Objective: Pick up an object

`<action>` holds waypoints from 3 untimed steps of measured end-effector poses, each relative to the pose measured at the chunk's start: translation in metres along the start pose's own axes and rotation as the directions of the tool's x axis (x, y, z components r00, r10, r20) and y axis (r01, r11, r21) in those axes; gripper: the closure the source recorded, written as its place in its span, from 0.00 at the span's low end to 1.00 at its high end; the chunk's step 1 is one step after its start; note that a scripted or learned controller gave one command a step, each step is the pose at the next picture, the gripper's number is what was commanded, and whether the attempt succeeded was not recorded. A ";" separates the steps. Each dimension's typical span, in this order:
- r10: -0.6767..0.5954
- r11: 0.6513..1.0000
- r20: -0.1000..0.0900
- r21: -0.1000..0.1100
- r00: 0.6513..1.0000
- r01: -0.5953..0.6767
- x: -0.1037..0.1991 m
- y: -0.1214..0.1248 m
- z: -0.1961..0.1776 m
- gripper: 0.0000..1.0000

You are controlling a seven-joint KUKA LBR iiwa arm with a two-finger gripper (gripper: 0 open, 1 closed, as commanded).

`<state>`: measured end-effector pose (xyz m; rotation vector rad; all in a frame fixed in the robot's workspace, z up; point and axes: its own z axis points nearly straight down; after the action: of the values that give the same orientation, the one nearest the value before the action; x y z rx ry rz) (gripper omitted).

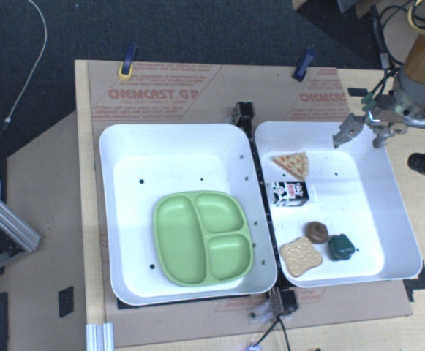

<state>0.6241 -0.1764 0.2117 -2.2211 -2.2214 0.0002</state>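
Tool (pixel 361 131) hangs with fingers spread and nothing between them, over the far end of the right bin (pixel 391 196). Nearest below it lies the toast wedge (pixel 292 164), near the bin's inner wall. It looks light and stiff, perhaps slick; pinching across its short sides seems best.
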 end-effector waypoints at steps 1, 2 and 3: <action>-0.001 1.000 -0.002 0.007 1.000 0.001 0.006 0.004 0.062 0.00; 0.001 1.000 -0.001 0.006 1.000 -0.001 0.002 -0.002 0.107 0.00; 0.000 1.000 -0.001 0.004 1.000 0.000 0.003 -0.002 0.129 0.00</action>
<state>0.6218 -0.1734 0.0832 -2.2186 -2.2190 0.0041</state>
